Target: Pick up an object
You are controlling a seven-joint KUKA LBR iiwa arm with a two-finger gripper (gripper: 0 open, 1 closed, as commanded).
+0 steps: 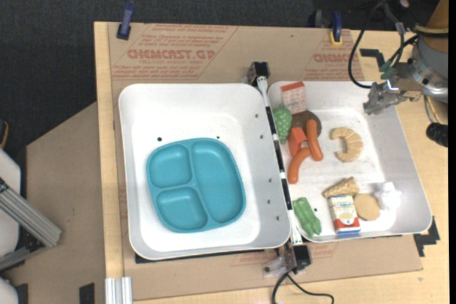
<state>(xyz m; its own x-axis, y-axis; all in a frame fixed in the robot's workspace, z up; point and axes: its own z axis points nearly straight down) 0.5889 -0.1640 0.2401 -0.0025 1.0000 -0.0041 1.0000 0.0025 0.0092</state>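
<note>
Inside the right bin (399,153): two sausages (305,149), one croissant (348,143); gripper (376,100) at far rim, grip state unclear; left bin (135,110) holds one teal tray (196,184).

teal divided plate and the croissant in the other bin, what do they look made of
Teal divided plate: likely moulded plastic, uniform colour, smooth rounded compartment walls, soft sheen. Croissant: probably a plastic or rubber toy food; its tan surface looks even and its ridges moulded, though the view is too coarse to be sure.
</note>
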